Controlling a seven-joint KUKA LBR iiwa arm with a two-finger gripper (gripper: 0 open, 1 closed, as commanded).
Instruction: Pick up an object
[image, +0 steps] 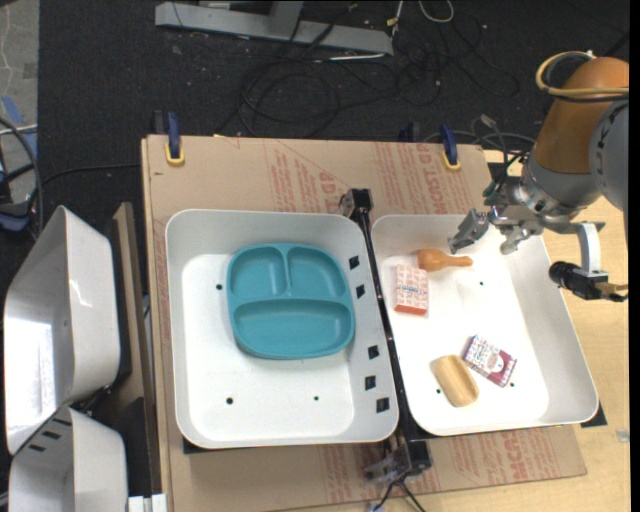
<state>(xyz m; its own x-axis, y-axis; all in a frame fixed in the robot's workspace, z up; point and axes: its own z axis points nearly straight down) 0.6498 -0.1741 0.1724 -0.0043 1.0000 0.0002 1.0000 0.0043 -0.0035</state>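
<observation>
Two fingers (468, 236) of the gripper (492, 237) are hanging apart, gripping nothing, just over the orange toy (443, 261) in the right bin (570, 330).

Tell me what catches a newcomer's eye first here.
The teal divided plate stands out, lying alone in the left bin. Next comes the grey-and-orange arm reaching in from the right, its gripper above the right bin's far edge, beside an orange toy drumstick.
</observation>
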